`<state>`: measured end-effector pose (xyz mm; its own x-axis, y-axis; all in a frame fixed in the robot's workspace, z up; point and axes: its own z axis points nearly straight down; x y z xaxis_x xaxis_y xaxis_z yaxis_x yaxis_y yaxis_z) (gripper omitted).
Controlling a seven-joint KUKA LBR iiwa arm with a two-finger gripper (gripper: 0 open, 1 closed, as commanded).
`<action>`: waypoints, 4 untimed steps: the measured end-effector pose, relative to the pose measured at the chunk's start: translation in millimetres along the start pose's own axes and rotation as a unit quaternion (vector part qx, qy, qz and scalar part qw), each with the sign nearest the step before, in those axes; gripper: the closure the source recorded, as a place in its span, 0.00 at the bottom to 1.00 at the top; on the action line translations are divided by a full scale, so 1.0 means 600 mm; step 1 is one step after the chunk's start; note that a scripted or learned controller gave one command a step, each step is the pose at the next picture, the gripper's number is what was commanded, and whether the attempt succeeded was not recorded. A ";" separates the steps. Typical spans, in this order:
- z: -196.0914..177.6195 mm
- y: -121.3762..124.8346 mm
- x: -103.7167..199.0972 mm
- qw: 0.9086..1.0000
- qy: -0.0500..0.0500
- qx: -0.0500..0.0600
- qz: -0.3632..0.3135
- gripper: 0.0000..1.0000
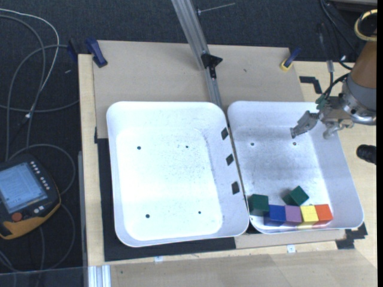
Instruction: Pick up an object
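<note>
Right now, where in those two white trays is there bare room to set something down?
The left bin offers open floor wall to wall. The right bin is free in its middle, below the end effector. Its near edge is crowded with blocks.

1. We see two bins side by side, the left bin (167,172) touching the right bin (335,160)
2. Blocks (291,208) cluster along the right bin's near edge
3. The gripper (317,124) hangs above its far right part

Bright, even light falls from above. The shallow white plastic left bin (167,172) glares near its front, almost washed out. Shadows beside it are soft. The picture looks a bit grainy.
</note>
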<state>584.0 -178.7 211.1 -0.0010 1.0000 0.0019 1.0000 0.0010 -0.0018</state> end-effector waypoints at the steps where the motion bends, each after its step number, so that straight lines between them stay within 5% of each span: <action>1: 0.095 -0.075 0.093 1.000 0.002 0.004 -0.001 0.00; 2: 0.028 0.033 0.001 1.000 -0.003 -0.006 0.000 0.00; 3: -0.016 -0.001 0.046 1.000 0.000 -0.001 -0.001 0.00; 4: 0.081 -0.095 0.060 1.000 0.001 0.004 0.001 0.00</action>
<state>526.6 -142.9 162.5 0.0010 1.0000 0.0040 0.9999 -0.0010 -0.0104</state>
